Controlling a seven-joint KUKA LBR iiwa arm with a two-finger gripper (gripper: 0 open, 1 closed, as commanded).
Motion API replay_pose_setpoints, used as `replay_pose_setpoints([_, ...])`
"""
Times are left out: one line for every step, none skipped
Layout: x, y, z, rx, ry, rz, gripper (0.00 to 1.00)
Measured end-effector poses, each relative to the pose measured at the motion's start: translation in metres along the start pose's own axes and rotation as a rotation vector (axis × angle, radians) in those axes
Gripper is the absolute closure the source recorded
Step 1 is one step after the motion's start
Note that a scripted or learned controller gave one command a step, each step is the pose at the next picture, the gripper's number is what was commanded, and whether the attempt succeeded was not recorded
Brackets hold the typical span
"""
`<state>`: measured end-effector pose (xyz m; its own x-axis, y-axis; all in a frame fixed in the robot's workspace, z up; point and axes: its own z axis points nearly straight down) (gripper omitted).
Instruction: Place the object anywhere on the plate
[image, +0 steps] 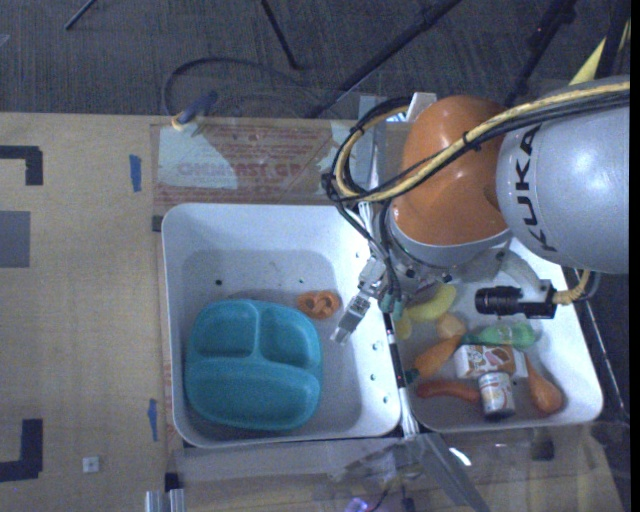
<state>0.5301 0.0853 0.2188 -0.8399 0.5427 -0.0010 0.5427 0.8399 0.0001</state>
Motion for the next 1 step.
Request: replay_pose_setpoints([0.001, -0.0911, 0.0372, 0.003, 0.003, 0.151, 0.0])
